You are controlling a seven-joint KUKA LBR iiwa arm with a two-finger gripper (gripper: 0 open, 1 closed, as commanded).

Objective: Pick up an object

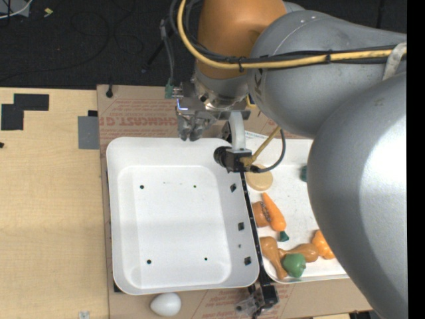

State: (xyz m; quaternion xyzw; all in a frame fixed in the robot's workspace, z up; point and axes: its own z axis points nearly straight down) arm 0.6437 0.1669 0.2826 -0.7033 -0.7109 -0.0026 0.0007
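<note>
My gripper (191, 130) hangs over the far rim of the left white bin (118, 211), close to its far right corner, and no object shows at its tip. The loose objects lie in the right bin (287, 193): a tan round disc (260, 179), an orange carrot with a green tip (272, 212), a tan gourd-shaped piece (271, 248), a green ball (293, 265) and an orange piece (323, 244). The arm covers much of the right bin.
A white egg (165, 304) lies on the cardboard in front of the left bin, outside it. A small teal thing (303, 173) peeks out beside the arm. A black strip with clips (244, 218) runs between the two bins.
</note>
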